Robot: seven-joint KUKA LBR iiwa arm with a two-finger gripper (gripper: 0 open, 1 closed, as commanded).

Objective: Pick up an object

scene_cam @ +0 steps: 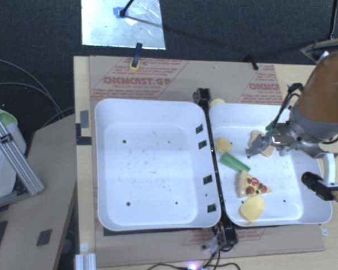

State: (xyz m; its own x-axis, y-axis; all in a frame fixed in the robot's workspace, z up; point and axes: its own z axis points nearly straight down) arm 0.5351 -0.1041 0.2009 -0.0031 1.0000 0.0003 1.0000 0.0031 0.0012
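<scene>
- You see the gripper point(258, 146) low over the right bin point(310, 207), in the bin's upper middle, with the grey arm point(321, 103) and its orange band reaching in from the right edge.
- Whether the gripper is spread, closed or clamped on anything you cannot tell — its tip is a small grey blur against the white floor.
- Just at the tip sits a small yellowish piece point(257, 135), touching or partly hidden by the gripper; whether it is gripped cannot be made out.
- The other objects all lie in the right bin, toward its left side:
  - a small yellow lump point(223, 145) close to the divider between the bins;
  - a green stick-shaped piece point(234, 162) just below it, lying at a slant;
  - a toy pizza slice point(252, 185) with red spots, just below the green piece;
  - a round pale-yellow object point(252, 208), lemon-like, near the bin's lower edge, just below the pizza slice.
- Another small yellow thing point(217, 102) rests at the top rim — where the two bins meet.
- The left bin point(110, 114) lies beside it, its white floor marked with a few dark dots.
- Both bins rest on a cardboard sheet point(158, 75) printed in red letters.
</scene>
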